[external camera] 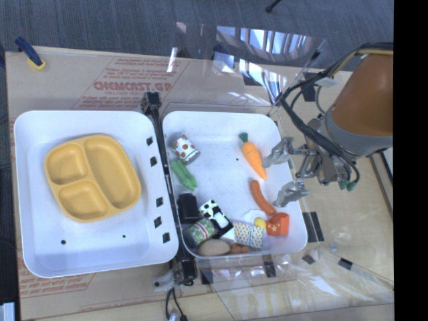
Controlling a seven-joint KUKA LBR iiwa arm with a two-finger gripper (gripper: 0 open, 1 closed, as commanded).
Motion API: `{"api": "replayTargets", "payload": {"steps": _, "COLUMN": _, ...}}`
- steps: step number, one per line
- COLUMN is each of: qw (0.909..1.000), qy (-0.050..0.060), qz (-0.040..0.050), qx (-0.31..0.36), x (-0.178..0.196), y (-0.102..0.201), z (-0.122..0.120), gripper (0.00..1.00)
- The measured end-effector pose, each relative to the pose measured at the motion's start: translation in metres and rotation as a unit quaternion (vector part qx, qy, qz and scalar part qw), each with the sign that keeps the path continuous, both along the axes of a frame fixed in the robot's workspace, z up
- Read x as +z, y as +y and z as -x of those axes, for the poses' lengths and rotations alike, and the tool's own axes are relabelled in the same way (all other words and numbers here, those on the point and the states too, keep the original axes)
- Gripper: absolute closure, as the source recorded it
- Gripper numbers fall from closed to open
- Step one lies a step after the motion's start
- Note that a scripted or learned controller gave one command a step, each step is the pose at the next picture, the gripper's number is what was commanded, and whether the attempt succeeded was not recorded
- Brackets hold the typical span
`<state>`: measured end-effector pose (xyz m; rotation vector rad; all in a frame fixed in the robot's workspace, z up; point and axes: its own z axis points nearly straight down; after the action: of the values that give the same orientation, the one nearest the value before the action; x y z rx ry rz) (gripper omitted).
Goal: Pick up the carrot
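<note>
The carrot [253,157] is orange with a small green top and lies in the right bin [214,129], toward its right side, pointing down and to the right. My gripper [282,174] hovers at the bin's right edge, just right of the carrot's tip. Its two metal fingers [277,153] are spread apart, one above and one below, with nothing between them. The gripper is open and apart from the carrot.
A sausage [261,197] lies just below the carrot. A red block [277,225], a can [185,148], a green pod [183,174], a cow-pattern toy [215,213] and several other items crowd the bin's lower part. The left bin [30,199] holds a yellow divided plate [91,176].
</note>
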<state>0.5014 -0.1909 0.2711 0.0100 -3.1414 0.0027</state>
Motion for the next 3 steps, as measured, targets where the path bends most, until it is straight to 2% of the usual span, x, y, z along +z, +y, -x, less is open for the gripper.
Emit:
{"api": "replayTargets", "payload": {"steps": 1, "qw": 0.9955, "qy": 0.005, "qz": -0.0023, "qx": -0.094, "x": -0.151, "y": -0.018, "z": -0.076, "gripper": 0.0}}
{"api": "replayTargets", "payload": {"steps": 2, "qw": 0.996, "qy": -0.001, "qz": -0.0005, "qx": -0.089, "x": -0.136, "y": -0.016, "z": -0.08, "gripper": 1.0}}
{"api": "replayTargets", "payload": {"steps": 3, "qw": 0.9943, "qy": -0.007, "qz": 0.0, "qx": -0.107, "x": -0.043, "y": -0.003, "z": -0.154, "gripper": 1.0}}
